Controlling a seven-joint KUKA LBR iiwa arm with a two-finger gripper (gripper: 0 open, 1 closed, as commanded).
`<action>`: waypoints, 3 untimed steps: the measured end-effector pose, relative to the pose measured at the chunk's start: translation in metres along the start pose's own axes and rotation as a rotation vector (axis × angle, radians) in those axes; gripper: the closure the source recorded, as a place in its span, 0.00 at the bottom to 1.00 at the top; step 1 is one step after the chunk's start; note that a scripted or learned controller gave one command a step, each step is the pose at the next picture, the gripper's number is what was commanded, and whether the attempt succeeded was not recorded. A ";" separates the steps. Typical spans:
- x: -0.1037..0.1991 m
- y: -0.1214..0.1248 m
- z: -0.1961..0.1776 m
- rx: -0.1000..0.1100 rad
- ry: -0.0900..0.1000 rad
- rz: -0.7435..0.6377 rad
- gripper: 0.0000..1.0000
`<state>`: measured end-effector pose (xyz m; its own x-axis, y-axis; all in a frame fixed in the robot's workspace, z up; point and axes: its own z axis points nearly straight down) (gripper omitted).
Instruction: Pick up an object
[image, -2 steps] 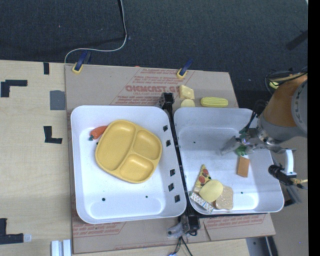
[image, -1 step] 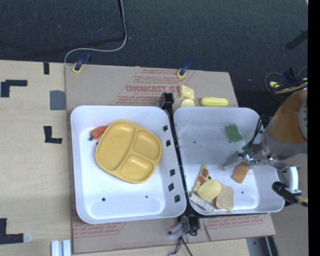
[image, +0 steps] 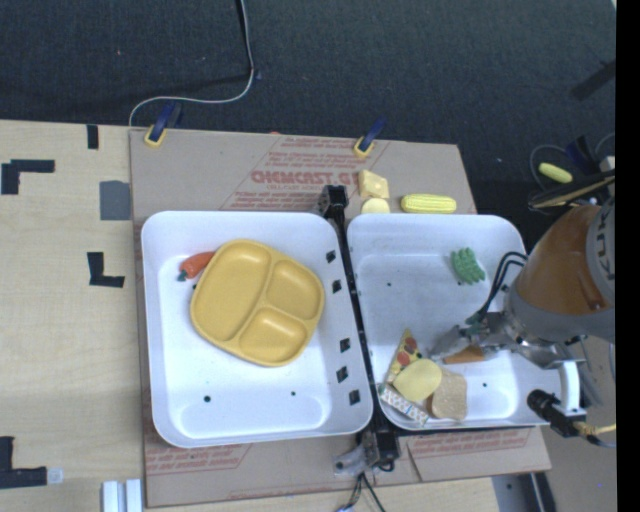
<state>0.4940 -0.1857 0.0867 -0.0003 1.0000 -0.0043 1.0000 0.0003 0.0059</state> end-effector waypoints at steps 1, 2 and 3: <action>-0.001 0.001 -0.010 0.001 0.001 0.000 1.00; 0.043 0.069 0.001 0.002 0.002 -0.006 1.00; 0.115 0.089 -0.104 -0.002 0.005 -0.009 1.00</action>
